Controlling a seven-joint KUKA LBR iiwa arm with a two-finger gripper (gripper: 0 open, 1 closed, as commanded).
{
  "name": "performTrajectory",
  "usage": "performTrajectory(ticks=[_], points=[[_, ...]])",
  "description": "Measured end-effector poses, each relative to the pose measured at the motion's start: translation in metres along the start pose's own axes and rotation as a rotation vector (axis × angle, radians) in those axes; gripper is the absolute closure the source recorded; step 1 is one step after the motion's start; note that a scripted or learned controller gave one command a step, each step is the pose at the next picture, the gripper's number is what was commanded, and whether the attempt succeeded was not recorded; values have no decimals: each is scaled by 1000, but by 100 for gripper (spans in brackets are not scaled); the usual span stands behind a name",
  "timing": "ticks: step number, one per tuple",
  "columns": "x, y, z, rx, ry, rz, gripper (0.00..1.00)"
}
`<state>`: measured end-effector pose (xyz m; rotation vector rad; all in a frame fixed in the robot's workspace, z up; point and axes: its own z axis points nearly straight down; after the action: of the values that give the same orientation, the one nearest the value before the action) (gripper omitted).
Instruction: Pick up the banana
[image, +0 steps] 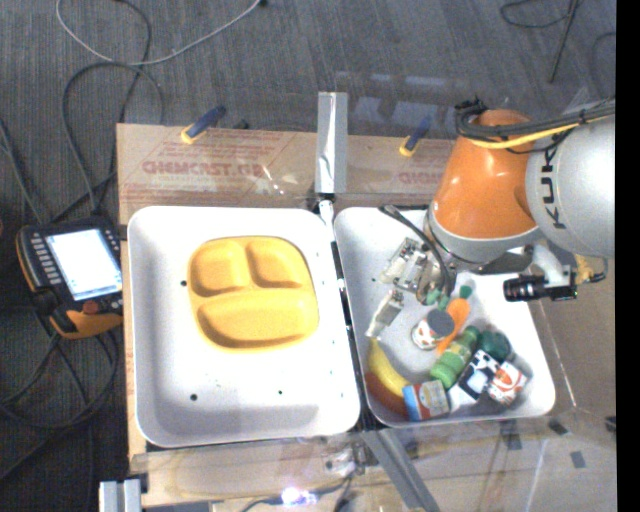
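Observation:
The banana (384, 369) lies at the front left of the right bin (358, 240), curved, yellow with a reddish-brown end. My gripper (392, 295) hangs over the bin's middle left, a little behind and above the banana. Its fingers (383, 316) point down toward the bin floor and stand apart, with nothing between them. The orange band of the arm (485, 190) sits over the bin's back right.
A yellow divided tray (254, 292) lies in the left bin (160, 400). Toy items crowd the right bin's front right: a carrot (457, 312), a green bottle (455, 358), a round grey piece (436, 329), a red-and-white can (428, 400).

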<state>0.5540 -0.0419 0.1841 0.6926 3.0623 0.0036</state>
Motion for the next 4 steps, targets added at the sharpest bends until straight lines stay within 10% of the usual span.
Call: performTrajectory(ticks=[1,2,3,4], points=[[29,-71,89,1,-6,39,0],[29,-69,80,-3,-6,39,100],[32,-65,0,4,0,-116,100],[-9,-140,-77,3,-2,-114,100]])
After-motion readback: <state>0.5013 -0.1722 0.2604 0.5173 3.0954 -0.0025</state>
